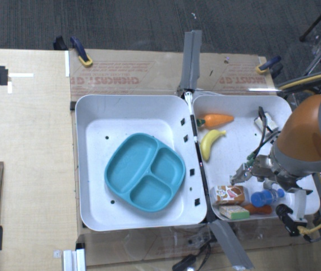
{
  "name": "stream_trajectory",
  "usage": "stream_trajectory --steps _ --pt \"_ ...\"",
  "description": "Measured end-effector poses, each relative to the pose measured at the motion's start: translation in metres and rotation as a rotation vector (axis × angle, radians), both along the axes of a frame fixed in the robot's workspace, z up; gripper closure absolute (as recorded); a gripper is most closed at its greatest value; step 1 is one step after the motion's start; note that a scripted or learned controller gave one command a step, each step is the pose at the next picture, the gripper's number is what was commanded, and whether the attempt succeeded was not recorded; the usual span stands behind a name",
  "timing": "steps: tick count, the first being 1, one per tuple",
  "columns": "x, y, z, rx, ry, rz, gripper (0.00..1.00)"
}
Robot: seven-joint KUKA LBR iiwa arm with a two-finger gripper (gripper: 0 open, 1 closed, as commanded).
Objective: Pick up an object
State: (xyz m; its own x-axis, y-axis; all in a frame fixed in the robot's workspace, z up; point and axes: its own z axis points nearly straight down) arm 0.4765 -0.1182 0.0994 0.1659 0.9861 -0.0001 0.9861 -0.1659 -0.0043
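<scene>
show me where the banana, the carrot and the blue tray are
banana (211,142), camera view, middle of its curved body
carrot (219,119), camera view, middle of the orange body
blue tray (131,164), camera view, floor of its largest compartment

We're looking down from one fixed camera high above the surface (25,151), tilted at a slant so the dark floor (121,10) runs across the top of the frame. Both white bins sit in the middle distance: the left bin (87,151) at centre, the right bin (234,103) pushed toward the right side. The arm (310,134) comes in from the right edge, partly cut off there. The view stands far enough back to take in both bins whole, plus bare surface at far left.
</scene>
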Motion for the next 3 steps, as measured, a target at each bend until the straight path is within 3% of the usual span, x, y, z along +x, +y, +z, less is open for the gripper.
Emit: stream_trajectory --steps 1,2,3 --pt "0.000 -0.079 -0.009 0.000 -0.002 0.005 0.00" --pt "0.000 -0.095 -0.009 0.009 0.000 0.364 0.00" --pt "0.001 -0.064 -0.008 0.001 -0.003 0.385 0.00"
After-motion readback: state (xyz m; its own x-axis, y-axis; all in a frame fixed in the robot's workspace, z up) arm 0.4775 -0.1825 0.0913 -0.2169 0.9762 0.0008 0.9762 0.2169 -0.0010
